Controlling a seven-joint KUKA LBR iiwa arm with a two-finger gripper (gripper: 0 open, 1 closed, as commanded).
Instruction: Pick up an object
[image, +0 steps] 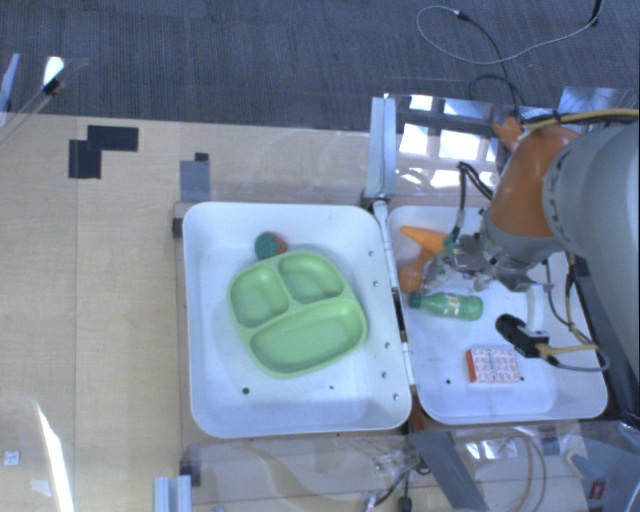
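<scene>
In the camera view, the arm (530, 185) reaches in from 3 o'clock and sets the gripper (462, 264) over the upper half of the right bin (440, 395). Glare and the wrist's own bulk hide the tips, so I cannot tell whether the jaws are apart or together, and nothing can be seen held between them. The nearest candidate is the green bottle (450, 305), which lies flat on the bin floor just beside the gripper at about 6 o'clock, a little toward 7. Its long axis runs close to 9-to-3, with the cap end at 9 o'clock and the body end dipping slightly toward 4. My judgement is that the move depends on this: the gripper needs a short shift toward 6 o'clock and a closing line across the bottle, roughly 12-to-6, so it grips the narrow width rather than the length. An orange carrot-shaped piece (422, 238) lies at 10 o'clock from the gripper, and a second orange piece (411, 274) is at 9 o'clock, near the bottle's cap. Either could be nudged on the way down. A red-and-white patterned box (493, 365) sits at 5 o'clock, apart from the bottle. In the left bin (210, 400), well apart at 9 o'clock, are a green divided plate (300, 345) and a small ball (268, 244) by its 11 o'clock rim.
</scene>
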